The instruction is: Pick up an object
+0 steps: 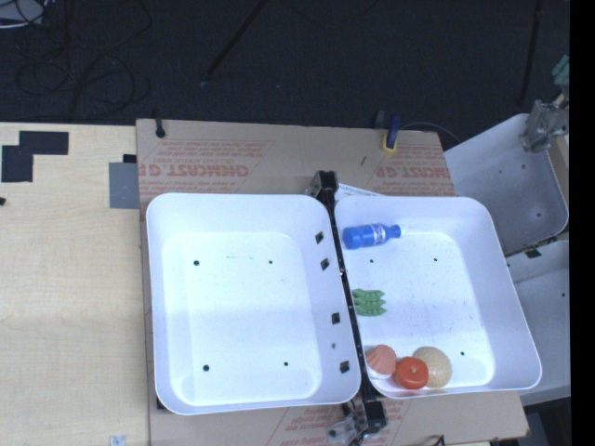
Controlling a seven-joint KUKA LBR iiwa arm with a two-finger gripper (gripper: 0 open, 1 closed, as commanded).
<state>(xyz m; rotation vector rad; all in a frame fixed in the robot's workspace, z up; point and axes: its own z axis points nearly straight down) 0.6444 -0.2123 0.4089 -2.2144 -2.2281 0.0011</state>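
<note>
Two white bins (pixel 242 214) side by side, right one holding blue bottle (pixel 370 236), green object (pixel 368 302), three round items (pixel 409 368)

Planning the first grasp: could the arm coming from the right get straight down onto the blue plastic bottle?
Probably yes. The blue plastic bottle lies on its side alone near the far edge of the right white bin, with nothing over it. The green piece lies well apart; only the nearby bin wall might crowd the approach.

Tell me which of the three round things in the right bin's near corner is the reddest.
The middle one, the red round piece: bright red, between a paler pinkish piece and a tan one.
</note>
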